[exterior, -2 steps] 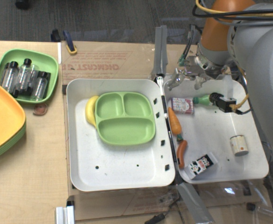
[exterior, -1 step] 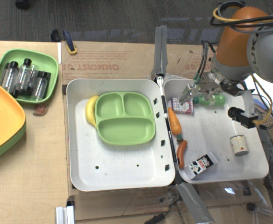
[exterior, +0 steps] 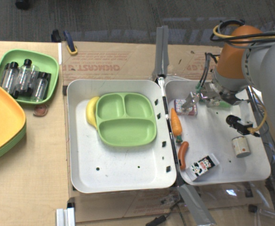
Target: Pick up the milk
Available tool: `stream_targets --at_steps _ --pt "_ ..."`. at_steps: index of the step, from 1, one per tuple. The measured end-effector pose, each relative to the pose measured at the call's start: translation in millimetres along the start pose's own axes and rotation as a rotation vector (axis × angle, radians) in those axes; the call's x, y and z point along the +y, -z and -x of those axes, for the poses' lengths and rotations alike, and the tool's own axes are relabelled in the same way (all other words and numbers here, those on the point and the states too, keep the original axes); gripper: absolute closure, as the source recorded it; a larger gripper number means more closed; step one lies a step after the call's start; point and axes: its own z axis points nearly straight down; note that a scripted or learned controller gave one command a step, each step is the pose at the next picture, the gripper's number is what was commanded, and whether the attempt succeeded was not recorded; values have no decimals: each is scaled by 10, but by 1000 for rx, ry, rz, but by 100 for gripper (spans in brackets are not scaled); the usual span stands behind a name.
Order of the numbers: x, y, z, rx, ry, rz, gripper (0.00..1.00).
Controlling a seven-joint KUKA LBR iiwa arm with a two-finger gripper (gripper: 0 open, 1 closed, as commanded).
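Note:
The milk [exterior: 203, 166] is a small carton with a black-and-white cow pattern. It lies on its side near the front left corner of the right bin [exterior: 222, 175]. My gripper [exterior: 193, 101] hangs low over the back left part of that bin, well behind the milk. It is right beside a small white and purple box [exterior: 180, 106]. Nothing shows between the gripper and the milk but bare bin floor.
A carrot [exterior: 175, 122] and a red sausage [exterior: 182, 153] lie along the right bin's left wall, and a pale cylinder [exterior: 241, 146] sits at its right. The left bin [exterior: 114, 175] holds a green divided plate [exterior: 126, 118] over a yellow item [exterior: 91, 111]. A green tray of bottles [exterior: 27, 76] and orange plates [exterior: 1, 121] sit far left.

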Motion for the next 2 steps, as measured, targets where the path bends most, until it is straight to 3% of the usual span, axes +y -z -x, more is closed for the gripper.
stream_targets --at_steps 1,2 --pt "17 107 -4 -1 3 5 100" --pt "181 941 -356 4 186 -8 100"
